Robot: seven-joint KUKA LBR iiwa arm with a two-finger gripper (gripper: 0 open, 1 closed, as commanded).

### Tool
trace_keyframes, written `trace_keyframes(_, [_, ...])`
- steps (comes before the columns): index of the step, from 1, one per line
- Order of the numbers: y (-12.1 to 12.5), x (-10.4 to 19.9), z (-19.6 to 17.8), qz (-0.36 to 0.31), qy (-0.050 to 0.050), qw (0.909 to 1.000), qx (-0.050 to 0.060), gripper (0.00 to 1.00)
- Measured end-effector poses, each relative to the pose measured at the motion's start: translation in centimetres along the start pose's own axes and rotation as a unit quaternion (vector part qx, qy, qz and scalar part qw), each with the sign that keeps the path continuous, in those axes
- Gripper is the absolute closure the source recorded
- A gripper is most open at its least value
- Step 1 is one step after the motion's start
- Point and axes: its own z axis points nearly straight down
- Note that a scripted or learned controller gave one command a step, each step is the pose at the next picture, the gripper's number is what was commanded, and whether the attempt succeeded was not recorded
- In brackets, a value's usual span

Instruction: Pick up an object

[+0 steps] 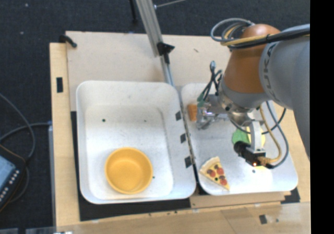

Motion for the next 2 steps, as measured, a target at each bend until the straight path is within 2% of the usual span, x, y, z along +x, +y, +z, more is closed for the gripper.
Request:
trace_keyframes(1, [2.4, 4.8, 0.1, -0.002, 0.000, 1.0000, 0.000, 1.00])
trace_keyframes(2, [5.6, 9.0, -2.1, 0.000, 0.000, 1.0000, -0.001, 1.00])
